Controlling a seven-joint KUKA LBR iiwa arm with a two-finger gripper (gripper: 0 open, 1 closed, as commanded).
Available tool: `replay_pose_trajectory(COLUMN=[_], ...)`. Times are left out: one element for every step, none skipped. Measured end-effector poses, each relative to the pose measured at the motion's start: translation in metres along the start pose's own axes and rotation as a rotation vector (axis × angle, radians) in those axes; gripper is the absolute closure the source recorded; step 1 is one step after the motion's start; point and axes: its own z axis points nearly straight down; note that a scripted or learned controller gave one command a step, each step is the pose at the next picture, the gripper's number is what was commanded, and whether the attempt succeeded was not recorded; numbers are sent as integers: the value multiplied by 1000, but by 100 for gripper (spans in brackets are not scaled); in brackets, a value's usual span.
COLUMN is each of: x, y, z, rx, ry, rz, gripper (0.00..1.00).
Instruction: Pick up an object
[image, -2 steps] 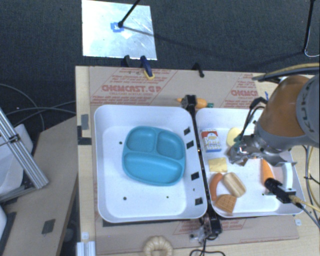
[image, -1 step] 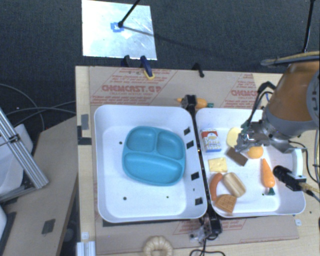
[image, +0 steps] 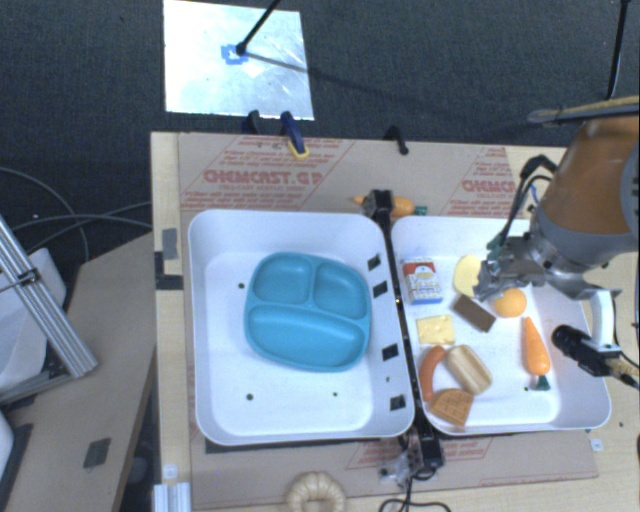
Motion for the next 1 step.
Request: replay_pose_trajectory(x=[42], y=[21], z=[-4], rx=[0], ry=[2], rz=[-4], gripper=[100])
